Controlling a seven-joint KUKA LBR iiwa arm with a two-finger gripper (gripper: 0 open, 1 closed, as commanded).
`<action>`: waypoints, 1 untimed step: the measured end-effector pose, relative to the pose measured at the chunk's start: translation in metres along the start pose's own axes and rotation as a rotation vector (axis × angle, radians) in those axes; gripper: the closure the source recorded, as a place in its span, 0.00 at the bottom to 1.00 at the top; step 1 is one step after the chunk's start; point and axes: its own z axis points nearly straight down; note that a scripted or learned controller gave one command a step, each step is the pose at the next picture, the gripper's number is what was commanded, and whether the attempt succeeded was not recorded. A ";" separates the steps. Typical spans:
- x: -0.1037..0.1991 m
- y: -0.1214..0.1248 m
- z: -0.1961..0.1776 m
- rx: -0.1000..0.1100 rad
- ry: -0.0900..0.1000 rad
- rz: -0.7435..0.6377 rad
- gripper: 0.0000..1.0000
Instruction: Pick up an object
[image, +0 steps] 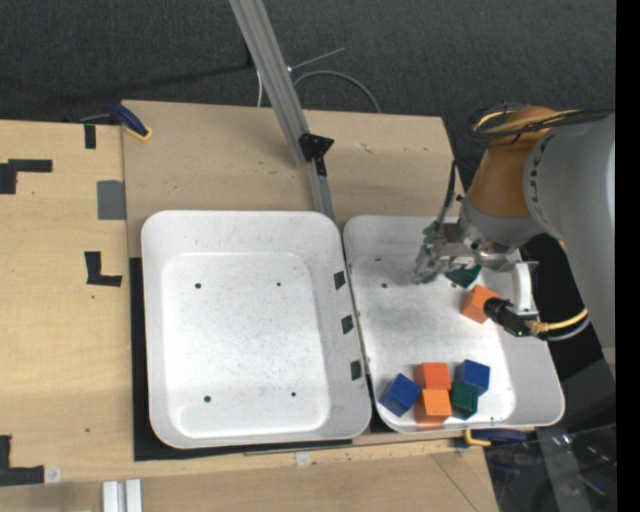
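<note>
Right white bin (400, 250): small orange cube (477, 303) beside pincer (437, 262) (grip state unclear).

1. You are getting open floor across the middle of the right bin (400, 330), between its upper part and the near rim.
2. A cluster is crowding the near end: blue block (400, 394), two orange blocks (435, 389), green block (464, 400), second blue block (476, 375), all touching or just beside each other.
3. The arm (540, 190) is overhanging the upper right corner, with a lone orange block (477, 303) beside it.
4. A slanted pole (285, 95) is crossing above the seam between the bins.
</note>
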 end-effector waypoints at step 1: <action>-0.002 0.007 -0.045 -0.005 0.000 0.001 1.00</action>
